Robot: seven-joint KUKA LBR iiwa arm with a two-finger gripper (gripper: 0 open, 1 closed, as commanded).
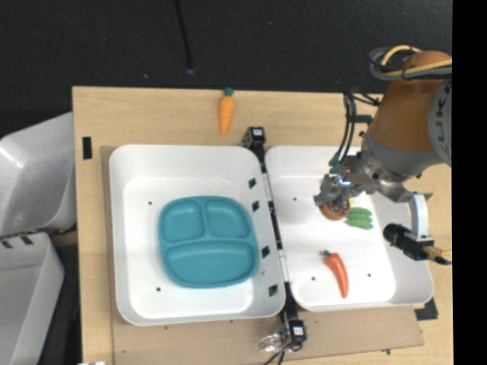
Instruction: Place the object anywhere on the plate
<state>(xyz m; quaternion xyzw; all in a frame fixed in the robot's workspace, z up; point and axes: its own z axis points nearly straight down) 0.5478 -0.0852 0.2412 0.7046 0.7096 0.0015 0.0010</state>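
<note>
Probably meant as the task's thing: a small brown rounded object (333, 210), lying on the floor of the right bin (304, 173), toward its middle and near the far side. Half covered from above by the gripper (335, 193), which hangs directly over it, seemingly touching or almost touching. Cannot tell whether clenched on it or released; too small and too dark at that spot to judge. Placed so, most likely, for a straight grasp from above before any lifting.

Hard to give a heading for the object: round in outline as far as visible, no clear long axis, no pointed end to be seen.

Just beside it, on the right, a green vegetable toy (359, 218), close enough to be pushed or caught by mistake. Nearer the front of the same bin, well apart, a red chili toy (338, 273), tip toward the front edge.

Across the divider, in the left bin (137, 173), the teal divided plate (205, 242), flat and central, with all three compartments open to receive something. Outside both bins, on the bench (152, 112), an orange carrot toy (226, 113).
</note>
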